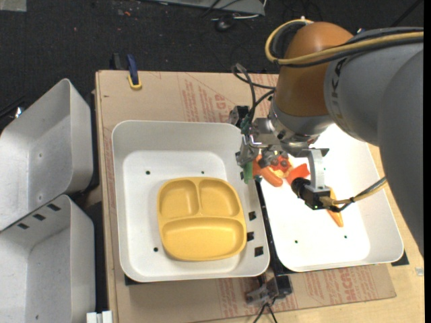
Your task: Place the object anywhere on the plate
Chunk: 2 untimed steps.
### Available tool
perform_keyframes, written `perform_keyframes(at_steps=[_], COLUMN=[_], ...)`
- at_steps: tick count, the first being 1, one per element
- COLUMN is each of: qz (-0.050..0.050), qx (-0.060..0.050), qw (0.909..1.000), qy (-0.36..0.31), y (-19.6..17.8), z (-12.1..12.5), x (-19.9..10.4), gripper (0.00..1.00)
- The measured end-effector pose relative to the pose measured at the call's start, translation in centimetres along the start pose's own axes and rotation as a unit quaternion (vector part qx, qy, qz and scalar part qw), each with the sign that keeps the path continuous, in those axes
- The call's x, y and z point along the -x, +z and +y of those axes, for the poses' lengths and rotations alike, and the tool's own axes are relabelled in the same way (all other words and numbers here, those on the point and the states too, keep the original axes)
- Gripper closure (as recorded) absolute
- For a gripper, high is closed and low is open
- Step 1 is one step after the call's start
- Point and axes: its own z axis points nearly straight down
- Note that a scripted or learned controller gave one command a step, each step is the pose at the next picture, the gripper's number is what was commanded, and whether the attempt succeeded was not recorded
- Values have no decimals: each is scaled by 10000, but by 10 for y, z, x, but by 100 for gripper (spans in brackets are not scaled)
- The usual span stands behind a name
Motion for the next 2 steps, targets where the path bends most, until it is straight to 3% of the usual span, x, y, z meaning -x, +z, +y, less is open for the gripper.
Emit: perform_keyframes(at_steps=[2], qz=[3], qx=[3], qw=[10000], qy=[-1], y=[13], z=[14], x=[-104], gripper=[100])
